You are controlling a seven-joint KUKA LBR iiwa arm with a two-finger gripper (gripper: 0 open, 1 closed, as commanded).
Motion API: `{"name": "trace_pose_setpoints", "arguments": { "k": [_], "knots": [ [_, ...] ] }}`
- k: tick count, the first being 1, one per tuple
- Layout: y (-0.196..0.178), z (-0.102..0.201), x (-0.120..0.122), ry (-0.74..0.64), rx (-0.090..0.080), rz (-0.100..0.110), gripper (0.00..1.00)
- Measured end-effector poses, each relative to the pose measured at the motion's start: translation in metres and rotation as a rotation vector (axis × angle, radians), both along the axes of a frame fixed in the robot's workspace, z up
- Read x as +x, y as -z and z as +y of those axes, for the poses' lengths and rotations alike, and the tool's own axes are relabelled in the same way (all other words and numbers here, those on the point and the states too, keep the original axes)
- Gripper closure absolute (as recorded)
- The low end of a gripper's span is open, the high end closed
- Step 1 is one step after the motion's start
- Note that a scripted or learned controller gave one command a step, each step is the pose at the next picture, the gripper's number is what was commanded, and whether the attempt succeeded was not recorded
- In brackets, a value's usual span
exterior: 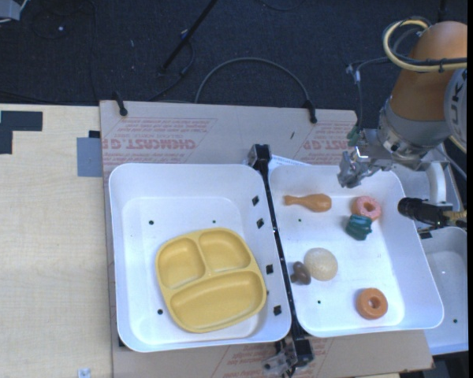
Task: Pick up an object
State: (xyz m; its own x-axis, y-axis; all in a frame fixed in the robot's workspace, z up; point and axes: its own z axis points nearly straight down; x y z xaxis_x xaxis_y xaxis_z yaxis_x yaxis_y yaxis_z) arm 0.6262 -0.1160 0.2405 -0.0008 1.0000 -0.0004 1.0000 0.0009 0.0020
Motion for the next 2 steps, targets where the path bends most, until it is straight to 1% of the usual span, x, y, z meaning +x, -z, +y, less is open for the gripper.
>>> {"name": "trace_pose_setpoints", "arguments": {
  "k": [1,2],
  "knots": [
    [-0.005,0.048,-0.01,-0.003,0.002,0.006,1.0],
    [0.007,0.101,-0.02,-0.002,0.001,0.007,1.0]
  ]
}}
